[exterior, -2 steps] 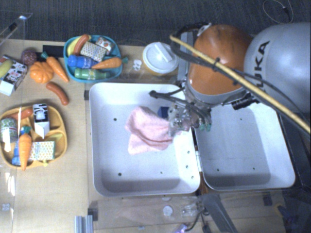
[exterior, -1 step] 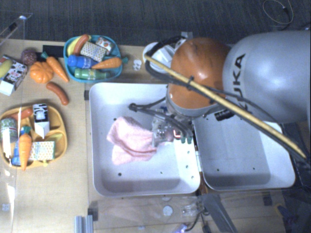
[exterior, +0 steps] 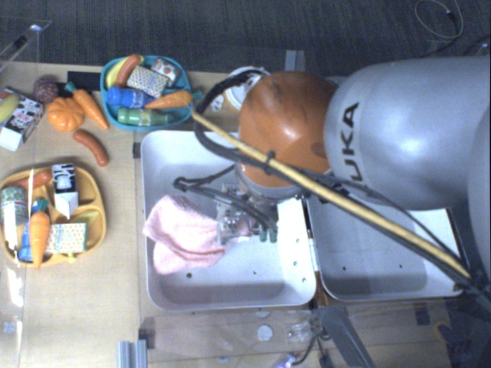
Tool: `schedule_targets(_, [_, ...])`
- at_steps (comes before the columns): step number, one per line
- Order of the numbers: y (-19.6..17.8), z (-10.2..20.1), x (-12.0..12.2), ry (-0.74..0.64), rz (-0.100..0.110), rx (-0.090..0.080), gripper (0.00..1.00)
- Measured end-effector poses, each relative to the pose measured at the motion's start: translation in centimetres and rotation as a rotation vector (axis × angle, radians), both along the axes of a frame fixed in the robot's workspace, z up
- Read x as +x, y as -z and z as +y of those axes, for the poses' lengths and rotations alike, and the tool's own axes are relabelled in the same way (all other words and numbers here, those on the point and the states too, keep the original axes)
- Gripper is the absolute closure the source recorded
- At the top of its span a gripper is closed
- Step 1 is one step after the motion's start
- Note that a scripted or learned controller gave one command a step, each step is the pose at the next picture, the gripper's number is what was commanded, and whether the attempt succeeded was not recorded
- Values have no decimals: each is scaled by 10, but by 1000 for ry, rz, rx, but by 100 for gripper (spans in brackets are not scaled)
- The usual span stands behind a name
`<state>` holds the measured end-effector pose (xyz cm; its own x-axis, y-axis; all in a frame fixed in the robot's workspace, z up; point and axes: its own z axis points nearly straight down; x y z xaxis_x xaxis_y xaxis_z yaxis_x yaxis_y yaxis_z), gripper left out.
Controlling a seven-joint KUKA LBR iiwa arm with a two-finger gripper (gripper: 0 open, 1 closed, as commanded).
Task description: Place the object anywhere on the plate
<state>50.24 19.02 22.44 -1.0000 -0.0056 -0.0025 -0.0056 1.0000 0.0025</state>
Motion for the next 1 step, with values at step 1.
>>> schedule_targets(1, [0,0,0,0,-1,0,0])
